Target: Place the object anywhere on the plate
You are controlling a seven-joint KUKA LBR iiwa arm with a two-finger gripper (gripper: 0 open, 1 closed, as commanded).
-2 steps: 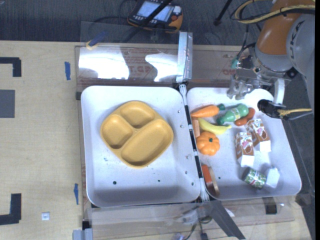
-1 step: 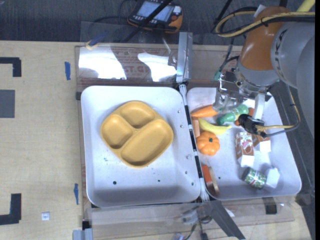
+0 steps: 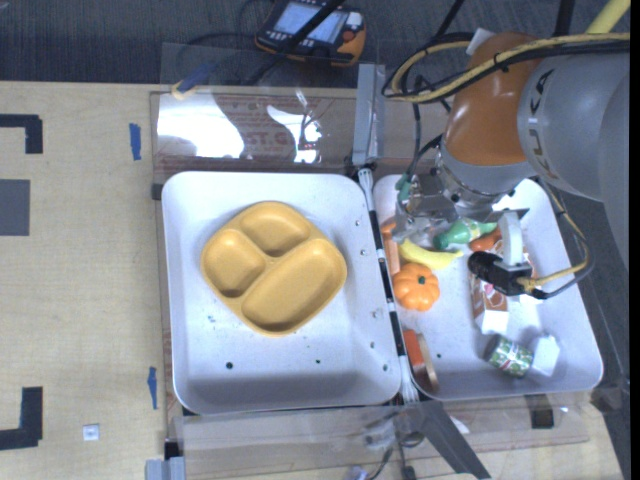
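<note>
A yellow plate point(image 3: 274, 266) with three sections sits in the left bin point(image 3: 190, 358). The gripper point(image 3: 432, 218) hangs low over the right bin point(image 3: 570, 353), above a banana point(image 3: 428, 255), a small pumpkin point(image 3: 416, 288) and a green toy point(image 3: 458, 234). Its fingers look buried in the clutter, so I cannot tell their spread. A can point(image 3: 509, 356) lies near the front.

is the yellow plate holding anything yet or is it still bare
Bare. The yellow plate lies in the left bin with all three compartments showing plain yellow; the pumpkin and banana sit in the right bin.
</note>
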